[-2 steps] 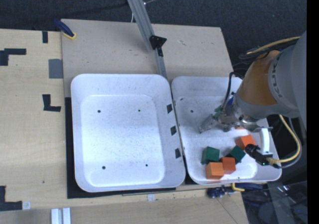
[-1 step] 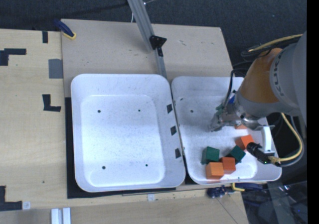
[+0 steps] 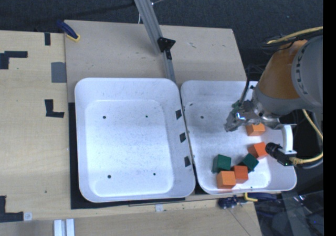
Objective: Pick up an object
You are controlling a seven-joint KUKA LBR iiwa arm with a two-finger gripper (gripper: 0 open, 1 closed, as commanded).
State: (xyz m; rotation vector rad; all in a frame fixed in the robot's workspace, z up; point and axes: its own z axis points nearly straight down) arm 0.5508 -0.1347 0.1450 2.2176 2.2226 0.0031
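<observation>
Orange block (image 3: 255, 129) just beside the claw (image 3: 234, 120) in the right bin (image 3: 210, 96), claw's grip state unclear.

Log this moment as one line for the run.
gripper over right bin | nothing seen held | orange and green blocks near bin's front right

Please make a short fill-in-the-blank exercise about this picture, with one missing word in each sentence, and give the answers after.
1. All the blocks lie in the ____ bin of the camera view.
2. The block left of the others is ____ in colour.
3. The gripper hangs above the ____ bin.
4. Just right of the gripper lies an ____ block.

Answers: right; green; right; orange
</observation>
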